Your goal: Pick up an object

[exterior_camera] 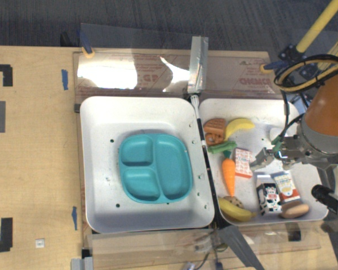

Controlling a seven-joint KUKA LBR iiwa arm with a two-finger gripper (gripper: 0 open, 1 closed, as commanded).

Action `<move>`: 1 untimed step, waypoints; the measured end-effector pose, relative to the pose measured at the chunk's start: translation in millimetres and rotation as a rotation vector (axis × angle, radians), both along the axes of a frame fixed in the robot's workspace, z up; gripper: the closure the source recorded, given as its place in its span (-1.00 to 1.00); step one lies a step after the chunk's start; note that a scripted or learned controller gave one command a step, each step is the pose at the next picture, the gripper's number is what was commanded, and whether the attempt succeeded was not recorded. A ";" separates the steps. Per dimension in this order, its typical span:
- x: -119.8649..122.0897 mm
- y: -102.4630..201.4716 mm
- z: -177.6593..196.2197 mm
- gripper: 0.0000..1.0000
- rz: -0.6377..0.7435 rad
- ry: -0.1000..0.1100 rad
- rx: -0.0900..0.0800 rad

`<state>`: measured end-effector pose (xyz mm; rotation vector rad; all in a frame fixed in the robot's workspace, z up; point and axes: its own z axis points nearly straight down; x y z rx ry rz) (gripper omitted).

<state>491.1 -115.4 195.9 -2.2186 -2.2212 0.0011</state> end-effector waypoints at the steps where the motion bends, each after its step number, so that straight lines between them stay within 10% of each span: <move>1: -9.7 -30.8 -99.2 -1.00 0.154 -0.006 -0.002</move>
